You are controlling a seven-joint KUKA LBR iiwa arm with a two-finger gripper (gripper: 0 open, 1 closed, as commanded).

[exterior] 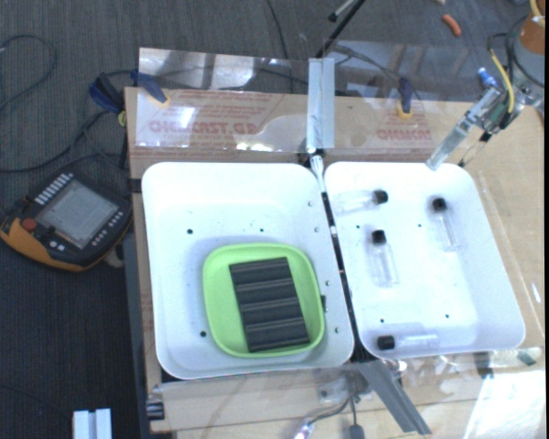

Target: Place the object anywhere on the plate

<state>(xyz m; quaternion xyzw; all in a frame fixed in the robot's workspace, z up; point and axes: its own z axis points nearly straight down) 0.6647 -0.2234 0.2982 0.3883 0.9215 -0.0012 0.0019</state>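
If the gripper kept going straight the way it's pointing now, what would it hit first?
The gripper slants down and left from the upper right, its tip at the right bin's far rim. Going on, it would likely meet that bin's floor near the closest vial, though depth is hard to judge here.

Up in the frame's top right corner, the arm point(533, 35) shows a grey rounded body with an orange band, and yellow and blue cabling bunched below it. From there a slim, pale metallic gripper point(436, 161) tapers to a point (too small to read detail).
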